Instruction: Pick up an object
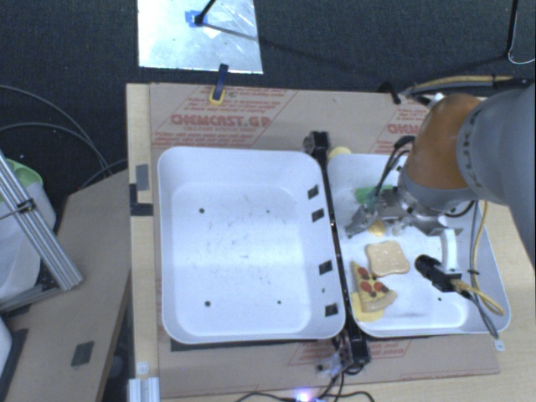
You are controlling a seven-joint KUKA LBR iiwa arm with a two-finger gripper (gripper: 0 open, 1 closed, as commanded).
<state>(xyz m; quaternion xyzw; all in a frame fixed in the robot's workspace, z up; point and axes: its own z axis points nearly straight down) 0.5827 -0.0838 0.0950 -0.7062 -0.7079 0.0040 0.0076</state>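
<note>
The arm reaches in from the right, its hand (368, 219) low inside the right bin (481, 308), close to the divider between the two bins. Whether it is spread or pressed together I cannot tell. Just beside it lie a yellow item (378, 228) and a green item (363, 195). A toast slice (387, 259) sits nearer, with a pizza slice (371, 290) nearer still. The left bin (243, 249) is on the cardboard-covered tabletop (243, 115).
</note>
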